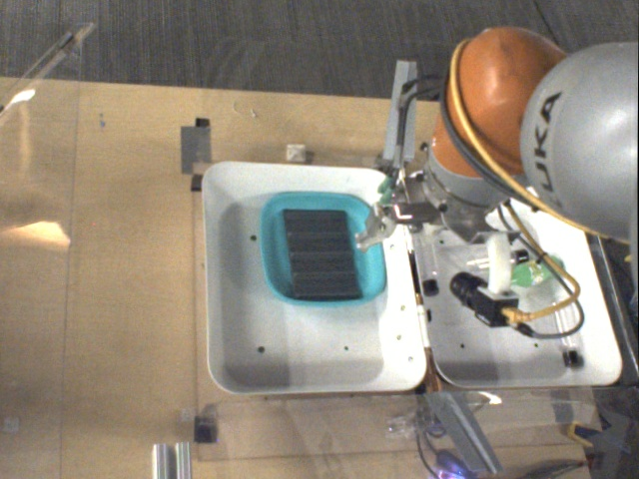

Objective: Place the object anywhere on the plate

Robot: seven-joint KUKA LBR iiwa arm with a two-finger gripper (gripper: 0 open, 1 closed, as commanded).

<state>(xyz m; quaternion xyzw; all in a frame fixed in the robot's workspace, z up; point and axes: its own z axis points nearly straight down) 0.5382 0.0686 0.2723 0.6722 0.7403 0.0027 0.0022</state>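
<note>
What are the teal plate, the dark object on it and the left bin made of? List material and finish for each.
Teal plate: likely plastic, smooth, uniform saturated colour, soft sheen.
Dark ribbed object: possibly rubber or plastic, matte, no glare on its ridges.
Left bin: probably moulded plastic, white, semi-gloss, rounded corners.

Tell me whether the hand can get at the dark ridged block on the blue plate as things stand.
Probably yes. The hand sits at the right rim of the blue plate, right beside the dark ridged block, whose top lies bare with nothing over it.

Two white bins, left [225, 297] and right [599, 362], sit side by side on a tan bench [100, 267].
</note>
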